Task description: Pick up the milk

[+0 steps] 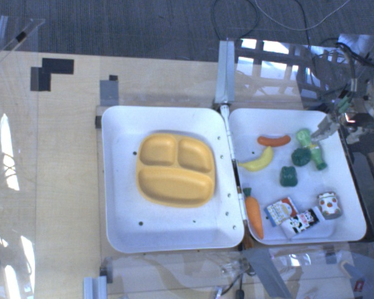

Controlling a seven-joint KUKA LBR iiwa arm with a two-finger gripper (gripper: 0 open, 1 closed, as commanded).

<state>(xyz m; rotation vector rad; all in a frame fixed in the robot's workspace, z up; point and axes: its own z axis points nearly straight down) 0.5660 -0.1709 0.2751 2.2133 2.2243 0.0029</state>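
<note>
- A small white milk carton (301, 222) printed with black cow patches lies on its side near the front edge of the right-hand shallow white bin (355, 198), its long axis slanting up toward the right.
- Touching the carton's left end, a second small carton with a blue, red and white label (280, 210) also lies tipped over; which of its faces is up cannot be told.
- Just right of the milk, a small round white container with brown markings (329, 205) stands close by but apart from it.
- An orange plastic carrot (254, 216) rests along the bin's left wall, leafy end toward the back.
- Farther back lie a yellow plastic banana (259, 161), a reddish-orange sausage (273, 140), and three green toy vegetables: a dark green pepper-like piece (288, 177), another dark green lump (301, 157) and a lighter green one (304, 136).
- The arm's two-finger gripper (326, 128) hangs over the bin's back right corner, well apart from the milk, its tip just beside the lighter green vegetable; whether its fingers are apart or together cannot be told.
- In the left-hand shallow white bin (124, 223), a yellow three-compartment plastic tray (176, 169) sits near the middle.
</note>
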